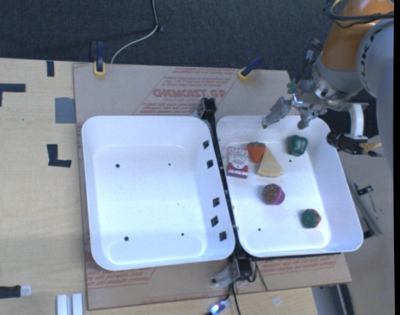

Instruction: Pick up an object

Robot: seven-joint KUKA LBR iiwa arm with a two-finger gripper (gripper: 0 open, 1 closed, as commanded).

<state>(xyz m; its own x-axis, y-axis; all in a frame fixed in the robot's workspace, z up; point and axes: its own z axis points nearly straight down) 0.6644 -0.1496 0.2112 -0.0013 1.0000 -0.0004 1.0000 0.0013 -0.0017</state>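
Observation:
The right bin [331,176] holds several small objects: a red-and-white packet [237,161], an orange carrot-like piece [255,151], a pale yellow cheese wedge [270,165], a green pepper [296,145], a dark red berry [272,193] and a red-and-green strawberry [310,218]. My gripper [291,113] hangs above the far edge of the right bin, open, its two fingers spread apart with nothing between them. It sits up and slightly left of the green pepper.
The left bin [147,189] lies beside the right one, with a black divider [216,169] between them. Both rest on a cardboard sheet [180,90] held by clamps. A cable [150,18] runs across the dark backdrop.

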